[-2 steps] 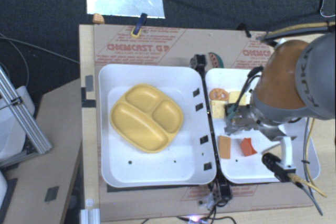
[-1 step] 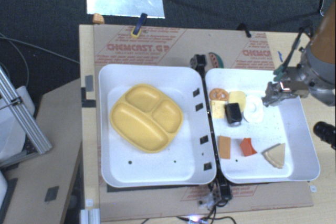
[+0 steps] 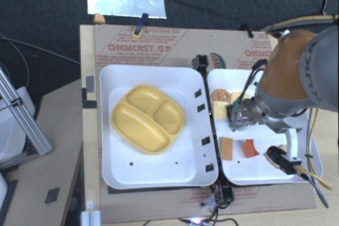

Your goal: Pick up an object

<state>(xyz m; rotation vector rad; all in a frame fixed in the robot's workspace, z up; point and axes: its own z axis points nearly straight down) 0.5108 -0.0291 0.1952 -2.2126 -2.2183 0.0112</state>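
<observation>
**Gripper point(image 3: 237, 118) low in the right bin point(image 3: 255, 171)**

A tan block point(image 3: 226, 148) and a red block point(image 3: 250, 148) are seen lying apart at the near end. Behind them the gripper is set beside a yellow piece point(image 3: 219, 109); whether it is open or closed can't be told. A round orange thing point(image 3: 220, 96) is spotted further back.

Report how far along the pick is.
Done: the arm is over the right bin, with the gripper low beside the yellow block. In hand: the approach; whether anything is gripped cannot be told. Left: a visible grasp and lift. The orange block and red block lie on the bin floor, and the yellow plate lies in the left bin.
</observation>
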